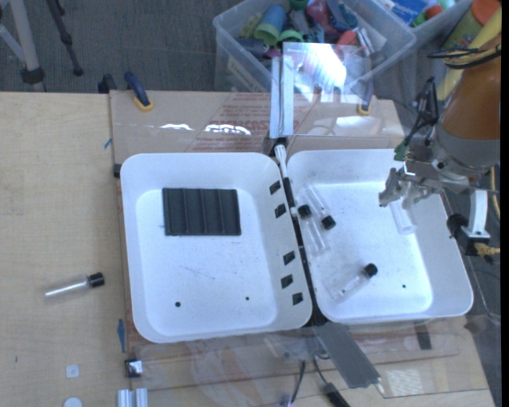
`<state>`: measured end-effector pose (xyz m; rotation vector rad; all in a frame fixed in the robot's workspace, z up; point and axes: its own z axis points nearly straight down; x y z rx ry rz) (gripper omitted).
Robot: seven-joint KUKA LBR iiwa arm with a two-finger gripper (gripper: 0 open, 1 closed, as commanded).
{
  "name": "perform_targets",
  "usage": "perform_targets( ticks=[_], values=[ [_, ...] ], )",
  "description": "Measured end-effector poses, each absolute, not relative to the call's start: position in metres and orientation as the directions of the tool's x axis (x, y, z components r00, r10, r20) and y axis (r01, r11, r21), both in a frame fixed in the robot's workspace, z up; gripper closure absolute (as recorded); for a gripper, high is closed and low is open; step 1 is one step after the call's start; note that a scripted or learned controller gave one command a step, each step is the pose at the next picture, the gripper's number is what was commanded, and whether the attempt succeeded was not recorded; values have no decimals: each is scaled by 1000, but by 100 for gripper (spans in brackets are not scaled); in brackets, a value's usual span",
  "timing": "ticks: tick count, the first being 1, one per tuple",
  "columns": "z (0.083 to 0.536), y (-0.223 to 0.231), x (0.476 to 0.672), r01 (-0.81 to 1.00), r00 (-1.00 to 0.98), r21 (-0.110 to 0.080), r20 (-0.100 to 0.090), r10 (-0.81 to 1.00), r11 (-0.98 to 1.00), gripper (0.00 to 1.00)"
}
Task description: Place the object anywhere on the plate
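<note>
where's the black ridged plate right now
The black ridged plate lies flat in the upper part of the left bin, across the divider from the clear tubes in the right bin.

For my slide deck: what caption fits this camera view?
Arm's hand above the right bin of clear vials; dark ridged plate in the left bin.

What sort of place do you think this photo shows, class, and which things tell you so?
Probably a robotics lab bench. A robot arm reaches over two white bins, one holding a dark ribbed plate, the other clear tubes. A tub of colourful toys stands behind.
</note>
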<state>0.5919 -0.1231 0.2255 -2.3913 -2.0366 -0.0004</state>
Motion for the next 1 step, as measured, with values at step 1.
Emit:
perform_targets(
  ticks=[1],
  values=[
    [361, -58, 578, 994, 109, 1, -1, 994, -109, 100]
  ],
)
